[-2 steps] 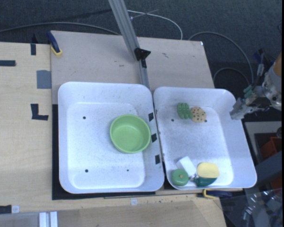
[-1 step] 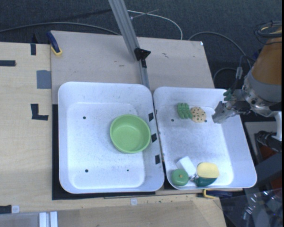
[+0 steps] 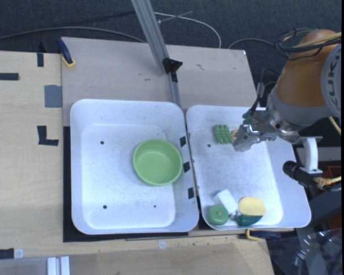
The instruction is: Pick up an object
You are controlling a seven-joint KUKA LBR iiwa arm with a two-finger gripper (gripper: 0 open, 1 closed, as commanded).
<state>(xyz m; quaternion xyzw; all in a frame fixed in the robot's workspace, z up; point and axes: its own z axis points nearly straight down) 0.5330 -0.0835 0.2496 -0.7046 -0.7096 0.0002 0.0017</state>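
Two shallow white plastic bins sit side by side on the pale wooden desk (image 3: pixel 23 171), and the right bin (image 3: pixel 258 171) serves as the landmark here. The left bin (image 3: pixel 92 153) touches its left wall and holds one round light-green bowl (image 3: pixel 157 162), smooth and glossy, lying toward the shared wall.

Inside the right bin, a small dark-green knobbly block (image 3: pixel 222 133) lies near the far rim, left of centre. In the near left corner huddle four pieces close together: a green round fruit-like toy (image 3: pixel 218 215), a white tilted block (image 3: pixel 226 200), a yellow rounded lump (image 3: pixel 252 205) and a teal piece (image 3: pixel 250 219) under it (their exact shapes are hard to read).

The middle of the right bin's speckled floor is bare, giving open room between the far block and the near cluster.

The grey arm with its orange band (image 3: pixel 307 67) reaches in over the right bin's far right side. Its pincer (image 3: pixel 242 137) hangs just right of the knobbly block; whether it is spread or closed cannot be told, and no object shows in its grip.
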